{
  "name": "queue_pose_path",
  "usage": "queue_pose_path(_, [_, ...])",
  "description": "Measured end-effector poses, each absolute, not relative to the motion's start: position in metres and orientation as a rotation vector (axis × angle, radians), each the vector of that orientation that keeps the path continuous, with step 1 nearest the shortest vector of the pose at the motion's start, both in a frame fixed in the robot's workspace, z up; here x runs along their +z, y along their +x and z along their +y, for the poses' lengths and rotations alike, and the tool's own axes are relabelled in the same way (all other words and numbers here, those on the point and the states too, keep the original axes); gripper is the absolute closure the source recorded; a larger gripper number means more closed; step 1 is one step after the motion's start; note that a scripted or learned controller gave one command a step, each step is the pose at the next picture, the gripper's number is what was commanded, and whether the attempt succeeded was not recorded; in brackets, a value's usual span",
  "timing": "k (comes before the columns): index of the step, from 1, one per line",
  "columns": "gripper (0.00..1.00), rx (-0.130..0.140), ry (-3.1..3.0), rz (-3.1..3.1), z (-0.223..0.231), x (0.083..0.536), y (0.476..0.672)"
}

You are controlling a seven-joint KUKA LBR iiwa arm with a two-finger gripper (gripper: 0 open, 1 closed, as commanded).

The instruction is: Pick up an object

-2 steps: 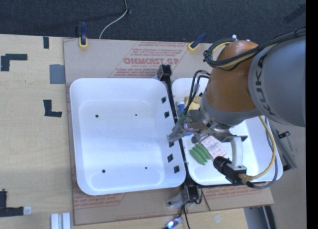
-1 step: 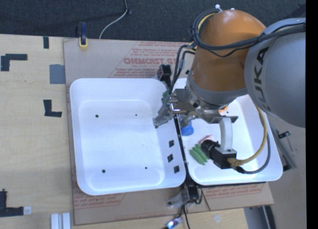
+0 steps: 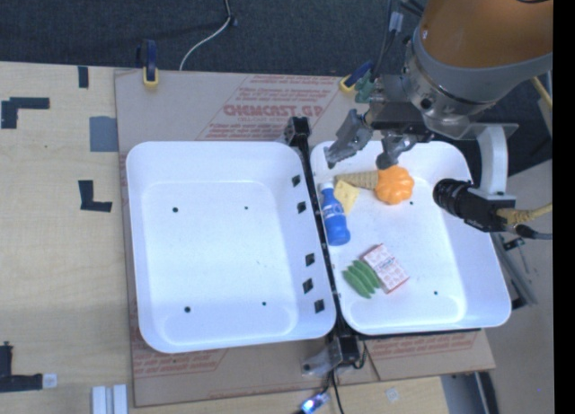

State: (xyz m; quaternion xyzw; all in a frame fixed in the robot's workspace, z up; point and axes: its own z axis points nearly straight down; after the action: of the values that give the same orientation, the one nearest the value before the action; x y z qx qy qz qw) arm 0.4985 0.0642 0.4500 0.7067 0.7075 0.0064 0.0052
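The right bin (image 3: 449, 251) holds an orange fruit-like piece (image 3: 394, 186), a tan cone-shaped piece (image 3: 364, 179), a yellow wedge (image 3: 346, 194), a blue bottle (image 3: 333, 216), a green pea pod (image 3: 361, 278) and a small red-and-white box (image 3: 386, 268). My gripper (image 3: 370, 147) hangs over the back of this bin, just above the cone and the orange piece. Its fingers (image 3: 346, 145) stand apart with nothing between them.
The left bin (image 3: 153, 179) lies beside the right one, with a black clip-lined divider (image 3: 310, 224) between them. A black cylinder (image 3: 463, 201) juts in at the right bin's right rim. A cable (image 3: 211, 30) runs across the dark back area.
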Motion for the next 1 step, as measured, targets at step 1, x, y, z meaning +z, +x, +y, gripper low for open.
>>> queue_pose_path(1, [1.0, -0.006, 2.227, 2.218, 0.0145, 0.4117, 0.4829])
